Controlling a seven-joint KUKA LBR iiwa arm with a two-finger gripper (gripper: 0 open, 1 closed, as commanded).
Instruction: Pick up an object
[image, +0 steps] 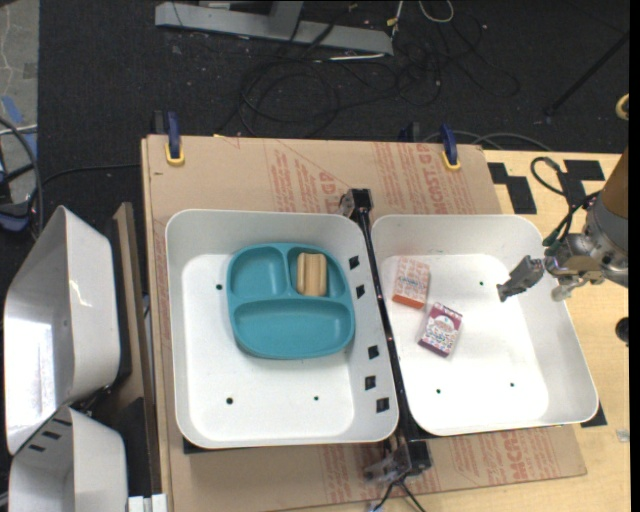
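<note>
One fixed camera above the bench (260, 175) looks down slantwise on both bins (190, 300)

Brown bench (300, 175), left white bin (200, 400), right white bin (520, 395)

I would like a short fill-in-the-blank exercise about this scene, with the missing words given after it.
1. The teal plate lies in the ___ bin.
2. The wooden block sits in the plate's upper ___ compartment.
3. The right bin holds ___ small boxes, an orange box and a purple box.
4. The gripper is over the right bin's ___ side.

Missing words: left; right; two; right
</note>
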